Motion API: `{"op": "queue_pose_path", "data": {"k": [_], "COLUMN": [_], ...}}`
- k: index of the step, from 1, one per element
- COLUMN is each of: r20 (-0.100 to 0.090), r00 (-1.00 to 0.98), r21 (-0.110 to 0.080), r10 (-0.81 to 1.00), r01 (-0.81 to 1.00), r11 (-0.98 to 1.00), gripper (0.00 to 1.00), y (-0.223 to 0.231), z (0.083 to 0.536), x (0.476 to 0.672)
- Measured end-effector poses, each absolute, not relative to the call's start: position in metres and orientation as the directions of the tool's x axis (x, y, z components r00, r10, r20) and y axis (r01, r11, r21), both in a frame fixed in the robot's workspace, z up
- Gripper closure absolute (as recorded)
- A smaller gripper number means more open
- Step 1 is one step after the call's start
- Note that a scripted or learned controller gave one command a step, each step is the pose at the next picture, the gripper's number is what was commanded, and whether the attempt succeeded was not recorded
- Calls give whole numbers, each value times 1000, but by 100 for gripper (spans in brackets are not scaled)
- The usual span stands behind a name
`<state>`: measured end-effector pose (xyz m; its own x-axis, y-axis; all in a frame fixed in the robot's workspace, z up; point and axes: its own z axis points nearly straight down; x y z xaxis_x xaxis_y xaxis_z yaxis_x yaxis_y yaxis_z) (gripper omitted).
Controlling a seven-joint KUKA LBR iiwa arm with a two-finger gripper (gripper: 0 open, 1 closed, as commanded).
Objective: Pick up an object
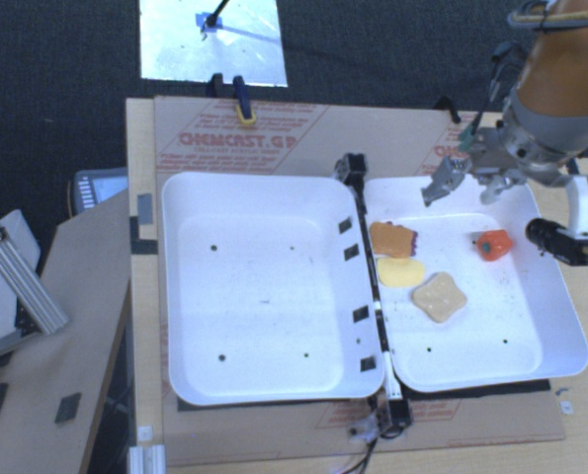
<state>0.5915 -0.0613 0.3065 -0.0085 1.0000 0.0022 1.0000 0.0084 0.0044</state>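
Note:
Several small items lie in the right bin. An orange slab with a purple edge rests near the bin's left wall, with a pale yellow piece just below it. A beige cushion-shaped piece sits a little further toward the front. A small red-orange object lies alone further right. My gripper hangs over the bin's far edge, above and behind these items. It is open, its two grey fingers spread wide with nothing between them.
The left bin sits beside the right one, joined by a black clipped divider. Both rest on a cardboard sheet. A black fixture juts in at the right bin's right rim.

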Motion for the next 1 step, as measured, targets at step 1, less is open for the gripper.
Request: {"op": "queue_pose_path", "data": {"k": [1], "r20": [0], "r00": [-8], "r21": [5], "r10": [1000], "r01": [1000], "r11": [8], "gripper": [100], "y": [-64], "z": [314], "x": [594]}}
